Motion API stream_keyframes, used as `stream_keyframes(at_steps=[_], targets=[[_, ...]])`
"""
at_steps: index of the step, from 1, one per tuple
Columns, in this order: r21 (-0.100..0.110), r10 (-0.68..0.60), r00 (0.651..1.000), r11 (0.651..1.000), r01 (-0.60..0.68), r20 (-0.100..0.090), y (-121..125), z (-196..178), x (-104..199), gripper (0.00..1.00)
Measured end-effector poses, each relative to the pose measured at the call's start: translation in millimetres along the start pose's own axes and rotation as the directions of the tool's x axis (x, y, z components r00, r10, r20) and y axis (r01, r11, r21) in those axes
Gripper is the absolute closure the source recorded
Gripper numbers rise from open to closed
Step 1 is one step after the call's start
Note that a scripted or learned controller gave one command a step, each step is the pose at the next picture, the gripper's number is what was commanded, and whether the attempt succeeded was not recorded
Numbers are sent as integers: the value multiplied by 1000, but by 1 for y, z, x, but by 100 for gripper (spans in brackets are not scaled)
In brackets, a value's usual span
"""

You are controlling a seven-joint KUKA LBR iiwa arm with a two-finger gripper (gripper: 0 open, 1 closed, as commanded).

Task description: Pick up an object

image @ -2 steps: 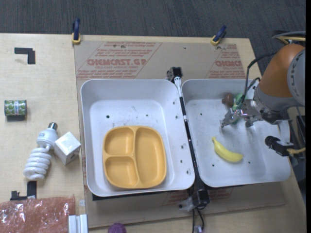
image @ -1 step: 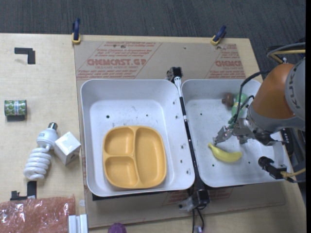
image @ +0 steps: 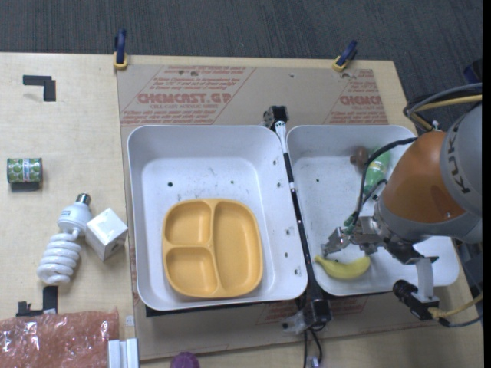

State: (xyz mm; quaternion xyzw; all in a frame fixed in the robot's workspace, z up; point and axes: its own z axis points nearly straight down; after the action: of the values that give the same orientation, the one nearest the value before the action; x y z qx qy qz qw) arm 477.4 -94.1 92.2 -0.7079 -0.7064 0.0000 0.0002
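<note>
The gripper [image: 337,244] is low in the right bin [image: 322,175], just above the banana [image: 345,267]. This looks like the reach-and-grab step. I cannot tell if it is open or closed. Next it should close on the banana and lift. The banana is small, yellow and curved, by the bin's near wall.

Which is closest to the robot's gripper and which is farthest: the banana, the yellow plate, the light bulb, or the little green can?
Counting out from the gripper in the camera view:
1. Banana, right below it in the right bin.
2. Yellow divided plate, in the left bin.
3. Spiral light bulb, on the bench left of the bins.
4. Green can, farthest, near the left edge.
</note>
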Motion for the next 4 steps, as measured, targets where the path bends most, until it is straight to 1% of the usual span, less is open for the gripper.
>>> stream_keyframes(at_steps=[1,2,3,4], targets=[[-3,2,1000,1000,-2,1,2,-10,-1,100],[-3,-1,1000,1000,1,1,1,-48,-21,100],[-2,-2,1000,1000,2,2,26,-62,-122,100],[-2,-3,1000,1000,3,2,26,-62,-122,0]])
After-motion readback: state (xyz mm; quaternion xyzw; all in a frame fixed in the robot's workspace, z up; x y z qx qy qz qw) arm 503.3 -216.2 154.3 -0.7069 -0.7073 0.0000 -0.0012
